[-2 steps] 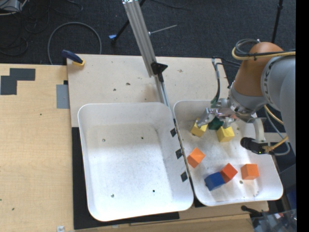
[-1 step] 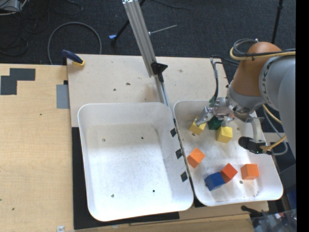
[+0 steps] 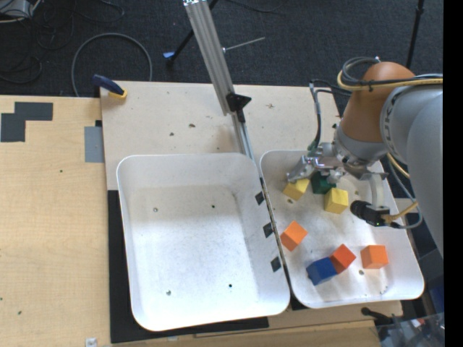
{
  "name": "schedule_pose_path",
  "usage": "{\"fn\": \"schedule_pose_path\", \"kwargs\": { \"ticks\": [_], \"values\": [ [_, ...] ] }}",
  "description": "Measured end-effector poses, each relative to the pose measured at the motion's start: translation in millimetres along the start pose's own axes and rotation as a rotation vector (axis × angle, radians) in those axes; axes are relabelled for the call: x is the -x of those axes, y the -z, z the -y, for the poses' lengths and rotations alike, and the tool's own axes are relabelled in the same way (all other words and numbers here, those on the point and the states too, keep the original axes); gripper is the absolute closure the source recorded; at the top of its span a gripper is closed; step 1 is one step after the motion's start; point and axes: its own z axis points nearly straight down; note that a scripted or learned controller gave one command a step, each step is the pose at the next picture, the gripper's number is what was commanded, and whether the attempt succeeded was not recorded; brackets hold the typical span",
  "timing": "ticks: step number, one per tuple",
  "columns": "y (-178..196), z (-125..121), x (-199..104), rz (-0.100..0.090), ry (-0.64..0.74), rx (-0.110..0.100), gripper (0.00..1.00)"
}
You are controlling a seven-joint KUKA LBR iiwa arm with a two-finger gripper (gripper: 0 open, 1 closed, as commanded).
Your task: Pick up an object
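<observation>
Left bin: the shallow white plastic bin (image 3: 195, 244) is lying on the bench, touching its twin.
Right bin: the second shallow white bin (image 3: 405, 284) is holding every block.
Blocks: a yellow cube (image 3: 296, 189), orange cube (image 3: 293, 235), blue cube (image 3: 321, 270), red-orange cube (image 3: 343, 256), green block (image 3: 320, 186) (partly hidden), second yellow cube (image 3: 336, 200), orange cube (image 3: 374, 256).
Gripper: the metal two-finger gripper (image 3: 312, 173) is hanging low over the far end, its fingers spreading apart, nothing between them; the first yellow cube is sitting just beside its tips.

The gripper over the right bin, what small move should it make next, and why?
Probably a short descent onto the yellow block. The gripper sits low in the right bin, right beside that block and a green block, with nothing visibly held.
</observation>
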Motion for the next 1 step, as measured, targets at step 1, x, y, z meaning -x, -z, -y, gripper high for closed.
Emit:
{"fn": "schedule_pose_path", "kwargs": {
  "ticks": [1],
  "values": [
    [-0.7, -0.1, -0.8, -0.001, 0.0, 0.003, 0.0]
  ]
}}
